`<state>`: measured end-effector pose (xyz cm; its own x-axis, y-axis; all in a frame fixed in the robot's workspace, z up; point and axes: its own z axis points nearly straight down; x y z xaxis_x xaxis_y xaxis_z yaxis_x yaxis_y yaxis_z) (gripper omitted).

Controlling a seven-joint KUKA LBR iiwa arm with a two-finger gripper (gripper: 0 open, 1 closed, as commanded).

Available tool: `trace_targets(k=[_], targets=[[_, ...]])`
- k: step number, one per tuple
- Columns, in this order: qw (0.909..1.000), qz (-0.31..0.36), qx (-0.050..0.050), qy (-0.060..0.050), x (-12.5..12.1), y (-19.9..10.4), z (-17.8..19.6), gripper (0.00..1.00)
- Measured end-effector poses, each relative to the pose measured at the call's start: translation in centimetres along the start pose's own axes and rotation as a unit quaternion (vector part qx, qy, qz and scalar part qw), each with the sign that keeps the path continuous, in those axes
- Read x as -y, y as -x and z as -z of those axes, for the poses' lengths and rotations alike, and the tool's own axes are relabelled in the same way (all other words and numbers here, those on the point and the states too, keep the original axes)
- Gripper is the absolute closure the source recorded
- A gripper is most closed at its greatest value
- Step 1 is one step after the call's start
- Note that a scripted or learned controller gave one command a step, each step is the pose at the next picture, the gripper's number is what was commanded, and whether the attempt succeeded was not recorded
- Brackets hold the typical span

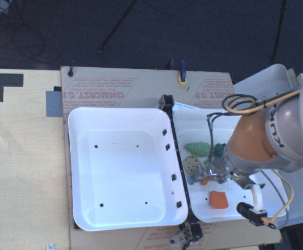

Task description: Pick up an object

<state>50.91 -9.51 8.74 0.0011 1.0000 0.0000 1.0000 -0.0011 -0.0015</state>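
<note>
Objects lie in the right bin (203, 120): orange block (218, 200), green piece (198, 149), speckled disc (191, 165); the jaws (215, 175) hang among them, whether apart or together I cannot tell.

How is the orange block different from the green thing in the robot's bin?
The orange block is bright orange with straight edges; the green thing is pale green and rounded. The orange block lies nearer the bin's front edge; the green thing lies farther back. Both rest in the right bin, near the gripper.
</note>
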Motion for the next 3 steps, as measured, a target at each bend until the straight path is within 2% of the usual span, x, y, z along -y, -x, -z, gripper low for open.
trace_targets(k=[1, 2, 3], targets=[[1.0000, -0.004, -0.001, -0.002, 0.2, 0.1, 1.0, 1.00], [1.0000, -0.007, -0.001, -0.003, 0.2, 0.2, 1.9, 1.00], [1.0000, 0.004, -0.001, 0.003, -1.5, -5.3, 10.5, 1.00]])
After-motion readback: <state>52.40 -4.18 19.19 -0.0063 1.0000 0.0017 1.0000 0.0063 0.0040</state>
